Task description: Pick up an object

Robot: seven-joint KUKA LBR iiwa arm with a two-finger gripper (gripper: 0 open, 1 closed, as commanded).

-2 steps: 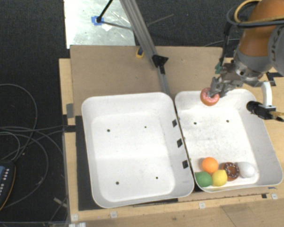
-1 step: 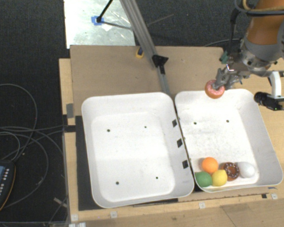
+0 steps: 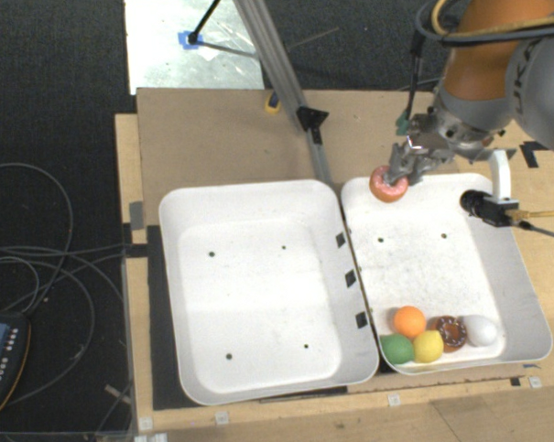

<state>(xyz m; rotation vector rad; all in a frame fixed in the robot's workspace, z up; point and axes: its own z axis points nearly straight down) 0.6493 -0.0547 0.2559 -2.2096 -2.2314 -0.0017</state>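
My gripper [image 3: 401, 171] hangs over the far left corner of the right bin [image 3: 443, 254], shut on a pink frosted donut [image 3: 386, 186] that sits between its fingers, lifted above the bin rim. At the near end of the same bin lie an orange ball [image 3: 409, 321], a green fruit [image 3: 397, 349], a yellow lemon [image 3: 428, 346], a chocolate donut [image 3: 450, 332] and a white egg-like object [image 3: 481, 330], clustered together.
The left bin [image 3: 252, 290] sits beside the right one, joined by black clips [image 3: 350, 277]. A grey pole [image 3: 284, 69] slants across the bench behind the bins. A black and white fixture [image 3: 492, 202] is mounted at the right bin's far right edge.
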